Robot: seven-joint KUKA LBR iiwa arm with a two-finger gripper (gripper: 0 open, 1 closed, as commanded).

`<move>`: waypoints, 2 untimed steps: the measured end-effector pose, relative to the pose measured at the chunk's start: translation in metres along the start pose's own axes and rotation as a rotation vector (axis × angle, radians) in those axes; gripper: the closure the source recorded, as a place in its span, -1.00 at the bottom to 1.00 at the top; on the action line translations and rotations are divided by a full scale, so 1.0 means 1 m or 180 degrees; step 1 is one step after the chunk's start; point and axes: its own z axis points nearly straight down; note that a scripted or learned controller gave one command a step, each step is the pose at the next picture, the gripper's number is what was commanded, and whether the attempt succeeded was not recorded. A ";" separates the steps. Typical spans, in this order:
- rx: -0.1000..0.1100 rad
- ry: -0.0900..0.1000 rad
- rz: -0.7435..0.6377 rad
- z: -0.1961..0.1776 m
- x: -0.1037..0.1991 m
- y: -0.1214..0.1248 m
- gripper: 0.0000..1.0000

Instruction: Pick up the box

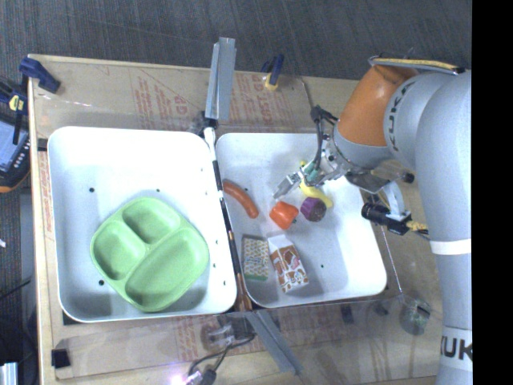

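Box [288, 267], brown and white, lies flat in the right bin [361, 271], well below the hand [295, 184], apart from it; whether the hand is released or clenched I cannot tell.

My arm [437, 135] is grey with an orange band. Both bins [72, 215] are white. Beside the green plate [150, 253]: an orange sausage [240, 198], purple fruit [313, 208], and 2 patterned boxes [273, 263], red-and-white and green-speckled.

Likely a lab: clamped plywood bench [120, 95].
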 end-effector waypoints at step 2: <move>-0.0019 -0.0053 -0.0333 0.022 0.089 0.042 -1.00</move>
